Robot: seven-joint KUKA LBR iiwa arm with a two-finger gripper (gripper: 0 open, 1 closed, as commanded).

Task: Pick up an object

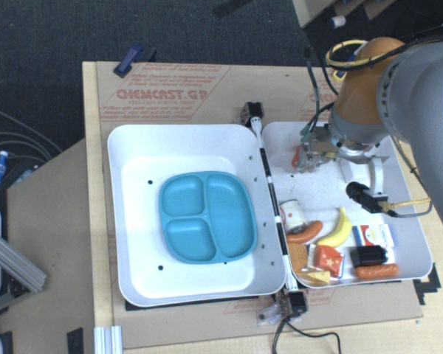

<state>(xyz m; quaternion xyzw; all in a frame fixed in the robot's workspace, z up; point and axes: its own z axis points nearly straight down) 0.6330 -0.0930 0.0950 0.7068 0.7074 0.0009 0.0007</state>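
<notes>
Toy food is heaped at five o'clock in the right bin (421, 234): banana (338, 229), sausage (303, 232), black block (368, 256). At one o'clock the claw (308, 155) is lowered over bare floor; its opening cannot be told.

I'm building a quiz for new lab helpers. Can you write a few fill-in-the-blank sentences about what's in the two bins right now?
1. The blue divided plate lies in the ____ bin of the camera view.
2. The banana is ____ in colour.
3. The toy foods are heaped at the ____ end of the right bin.
4. The gripper hangs over the ____ bin.

Missing words: left; yellow; near; right
</notes>
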